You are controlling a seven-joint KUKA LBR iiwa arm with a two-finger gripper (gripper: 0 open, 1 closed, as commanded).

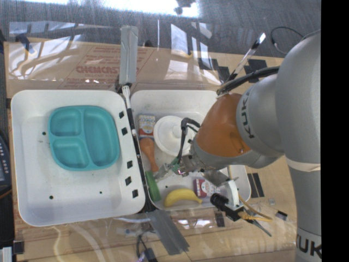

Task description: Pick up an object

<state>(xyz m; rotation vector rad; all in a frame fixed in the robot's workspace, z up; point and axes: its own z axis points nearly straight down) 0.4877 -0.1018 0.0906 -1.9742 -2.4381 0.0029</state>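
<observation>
The right bin [163, 98] holds several objects. A small printed carton [146, 125] lies at its left, beside a white bowl [170, 133]. Below these are an orange carrot [148, 152], a green item [153, 190], a yellow banana [182, 196] and a red-and-white packet [203, 189]. My gripper [175, 167] hangs low over the middle of this bin, just right of the carrot and above the banana. The grey arm with its orange band [221, 132] hides the bin's right half.
The left bin [32, 201] holds a teal divided plate [84, 137]. A hinged divider with black clips [132, 157] separates the two bins. Tools and cables [253, 214] lie on the bench at the lower right.
</observation>
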